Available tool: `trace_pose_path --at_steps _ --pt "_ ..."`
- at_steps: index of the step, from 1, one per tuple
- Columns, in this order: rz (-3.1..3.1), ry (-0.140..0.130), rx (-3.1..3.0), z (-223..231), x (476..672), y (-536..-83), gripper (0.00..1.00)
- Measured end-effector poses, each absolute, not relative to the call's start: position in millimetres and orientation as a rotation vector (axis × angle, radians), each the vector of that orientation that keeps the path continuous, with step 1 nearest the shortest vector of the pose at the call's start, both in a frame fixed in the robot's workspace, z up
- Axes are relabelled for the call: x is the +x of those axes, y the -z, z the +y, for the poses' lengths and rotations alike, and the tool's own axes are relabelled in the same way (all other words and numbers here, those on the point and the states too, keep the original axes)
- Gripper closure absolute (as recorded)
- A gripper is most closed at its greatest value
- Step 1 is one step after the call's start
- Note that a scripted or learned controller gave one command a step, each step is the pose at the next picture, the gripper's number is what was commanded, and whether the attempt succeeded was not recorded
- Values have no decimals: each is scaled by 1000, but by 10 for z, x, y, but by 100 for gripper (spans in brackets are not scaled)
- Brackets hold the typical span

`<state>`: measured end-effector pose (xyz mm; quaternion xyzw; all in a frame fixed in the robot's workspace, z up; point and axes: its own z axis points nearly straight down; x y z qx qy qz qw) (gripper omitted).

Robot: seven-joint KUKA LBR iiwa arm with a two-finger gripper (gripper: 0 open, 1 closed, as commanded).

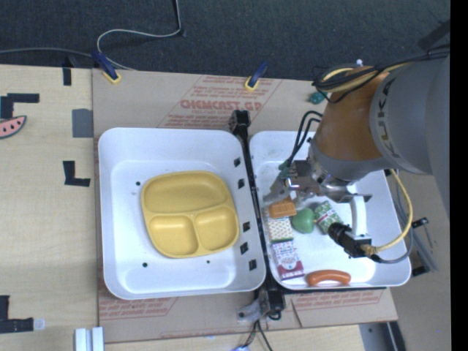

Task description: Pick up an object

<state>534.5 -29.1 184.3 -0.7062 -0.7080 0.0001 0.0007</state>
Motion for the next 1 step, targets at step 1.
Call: trace_pose_path --at_steps 1 --pt "-2224 0 -2218 188 5019 -2359 100"
